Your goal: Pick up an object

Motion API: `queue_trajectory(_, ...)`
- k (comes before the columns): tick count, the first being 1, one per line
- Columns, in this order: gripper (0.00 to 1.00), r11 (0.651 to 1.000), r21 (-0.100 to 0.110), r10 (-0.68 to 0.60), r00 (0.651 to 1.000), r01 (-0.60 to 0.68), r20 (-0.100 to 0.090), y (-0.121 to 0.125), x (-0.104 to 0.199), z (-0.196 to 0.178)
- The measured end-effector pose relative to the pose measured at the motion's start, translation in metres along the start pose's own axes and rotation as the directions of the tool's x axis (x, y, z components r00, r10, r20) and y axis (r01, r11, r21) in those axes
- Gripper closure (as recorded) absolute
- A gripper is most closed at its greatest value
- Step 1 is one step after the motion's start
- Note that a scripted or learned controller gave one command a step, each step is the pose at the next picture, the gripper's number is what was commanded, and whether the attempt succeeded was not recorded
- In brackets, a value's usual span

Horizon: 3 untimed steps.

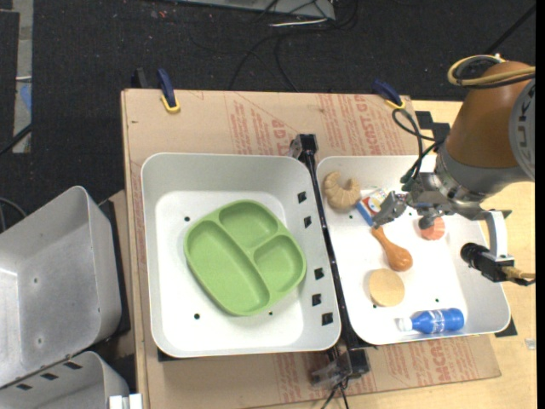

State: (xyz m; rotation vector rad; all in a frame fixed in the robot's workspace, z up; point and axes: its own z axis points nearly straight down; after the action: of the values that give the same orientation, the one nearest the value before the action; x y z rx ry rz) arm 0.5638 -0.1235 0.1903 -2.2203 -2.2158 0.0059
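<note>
The right bin (456, 279) holds several small objects: a tan croissant-shaped piece (341, 192), a small white, blue and red packet (371, 204), an orange spoon-like piece (393, 249), a round tan disc (386, 287), a blue bottle (434, 320) lying on its side and a pink-red piece (433, 227). My gripper (409, 215) hangs over the back of this bin, between the packet and the pink-red piece. Its fingers stand apart, one by the spoon's handle and one by the pink-red piece. Nothing shows between them.
The left bin (157, 228) holds a green divided plate (245, 256). A black divider with clips (322, 254) runs between the bins. A black fitting (481, 261) on the arm sticks out over the right bin's right wall. A grey tub (51, 288) stands left of the bench.
</note>
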Motion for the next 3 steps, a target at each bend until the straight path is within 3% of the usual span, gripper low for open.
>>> queue_trajectory(1,0.0,1.0,0.001,0.0,1.0,0.0,-0.001,-0.004,0.001,0.064)
queue_trajectory(2,0.0,1.0,-0.002,0.0,1.0,0.0,0.0,-0.004,0.002,0.101)
queue_trajectory(3,1.0,1.0,-0.006,0.001,1.0,-0.001,0.001,-0.003,0.002,0.088)
